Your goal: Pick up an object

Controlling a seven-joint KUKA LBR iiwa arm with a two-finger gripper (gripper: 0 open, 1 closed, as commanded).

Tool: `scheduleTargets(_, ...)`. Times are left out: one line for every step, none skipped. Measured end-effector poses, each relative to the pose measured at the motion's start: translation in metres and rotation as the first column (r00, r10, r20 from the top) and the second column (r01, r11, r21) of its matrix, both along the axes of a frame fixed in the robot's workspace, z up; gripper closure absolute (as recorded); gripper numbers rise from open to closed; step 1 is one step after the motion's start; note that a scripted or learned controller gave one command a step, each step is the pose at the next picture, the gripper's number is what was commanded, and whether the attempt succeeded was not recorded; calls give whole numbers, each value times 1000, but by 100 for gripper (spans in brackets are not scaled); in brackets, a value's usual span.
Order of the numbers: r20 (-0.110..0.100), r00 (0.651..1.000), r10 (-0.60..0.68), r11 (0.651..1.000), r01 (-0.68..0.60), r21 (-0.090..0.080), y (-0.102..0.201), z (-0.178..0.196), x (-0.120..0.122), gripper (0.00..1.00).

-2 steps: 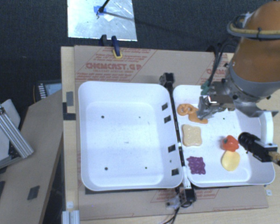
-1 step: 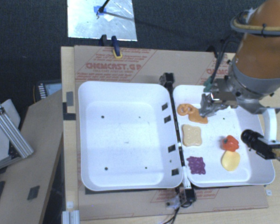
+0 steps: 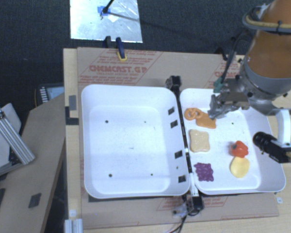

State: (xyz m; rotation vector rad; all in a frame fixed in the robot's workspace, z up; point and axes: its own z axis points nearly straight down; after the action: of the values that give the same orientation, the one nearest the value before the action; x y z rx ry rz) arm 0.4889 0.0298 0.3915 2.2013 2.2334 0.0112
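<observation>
Knobbly purple cluster [image 3: 203, 171] — smooth yellow lump [image 3: 239, 167], twisted orange pretzel [image 3: 193, 114].

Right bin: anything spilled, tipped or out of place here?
Nothing stands out. The orange pretzel, tan slice, purple grapes, red piece and yellow piece all lie inside the right bin, the claw above them.

You look down on a wooden bench [image 3: 48, 130] topped with a brown cardboard sheet [image 3: 121, 67] printed in red. Beyond the cardboard sheet the floor is dark carpet [image 3: 29, 18], where a shiny silver panel [image 3: 105, 13] lies. Left of the cardboard sheet, an aluminium rail [image 3: 7, 130] slants past the bench edge
</observation>
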Motion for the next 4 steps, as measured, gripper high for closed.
scheduleTargets(3, 1000, 6, 1000, -6, 0, 0, 11, 1, 100)
scheduleTargets(6, 1000, 11, 1000, -11, 0, 0, 22, 2, 100)
scheduleTargets(9, 1000, 17, 1000, -17, 0, 0, 33, 2, 100)
scheduleTargets(12, 1000, 22, 1000, -22, -1, 0, 44, 3, 100)
